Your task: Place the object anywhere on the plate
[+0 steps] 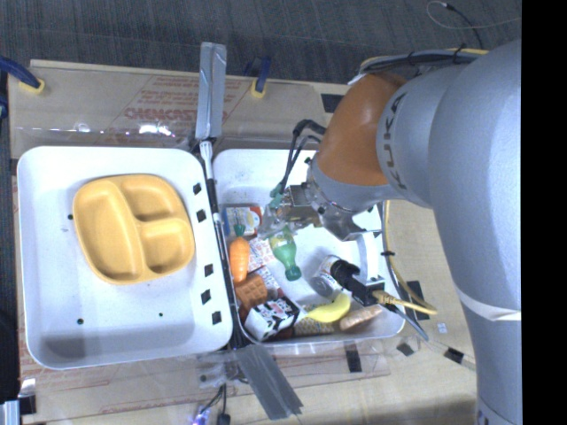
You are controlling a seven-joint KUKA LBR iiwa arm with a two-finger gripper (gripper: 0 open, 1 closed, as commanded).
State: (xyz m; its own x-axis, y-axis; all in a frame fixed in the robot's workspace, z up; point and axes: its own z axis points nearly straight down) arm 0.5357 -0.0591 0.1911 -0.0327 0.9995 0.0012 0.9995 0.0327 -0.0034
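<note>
Green bottle [286, 257] lies in the right bin [252, 171], about centre frame, just below my claw [288, 209]. Claw hangs over that bin; can't tell how far open it is or whether it has hold of anything, since my wrist blocks the view. Orange carrot [239, 259] sits just left of the bottle, by the bin's left wall. Yellow banana [330, 310] is lower right of the bottle. Black-and-white carton [270, 317] is near the bin's bottom edge. Yellow plate [133, 228], three compartments, sits in the left bin [49, 326], well apart from the bottle.
</note>
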